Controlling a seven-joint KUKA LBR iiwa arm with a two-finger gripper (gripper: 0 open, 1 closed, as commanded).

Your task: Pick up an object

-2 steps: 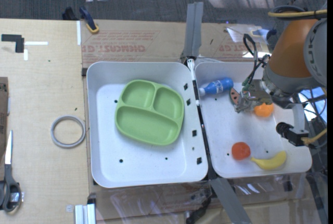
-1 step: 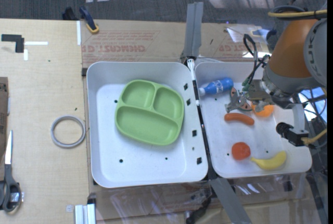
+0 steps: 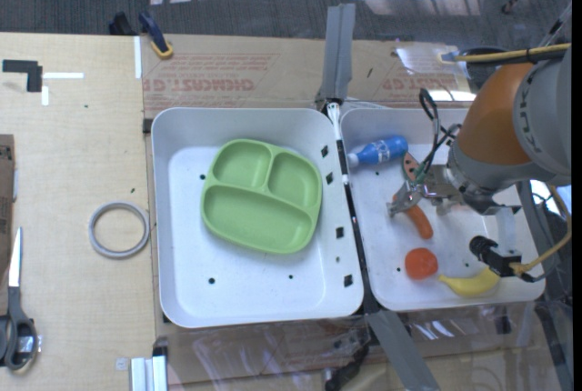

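One gripper (image 3: pixel 411 198) hangs low in the right bin (image 3: pixel 382 285), touching the carrot (image 3: pixel 418 220), whose long axis runs diagonally toward the tomato (image 3: pixel 421 264). Finger state: cannot tell.

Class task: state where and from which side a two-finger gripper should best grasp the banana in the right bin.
Probably grip the banana at its thicker middle, coming straight down from above. It lies flat along the right bin's near wall, so the fingers should close across its narrow width, watching the wall and the orange ball beside it.

Divided plate (image 3: pixel 265 195) in left bin (image 3: pixel 173 225); bottle (image 3: pixel 379 151) in right bin (image 3: pixel 386 285).
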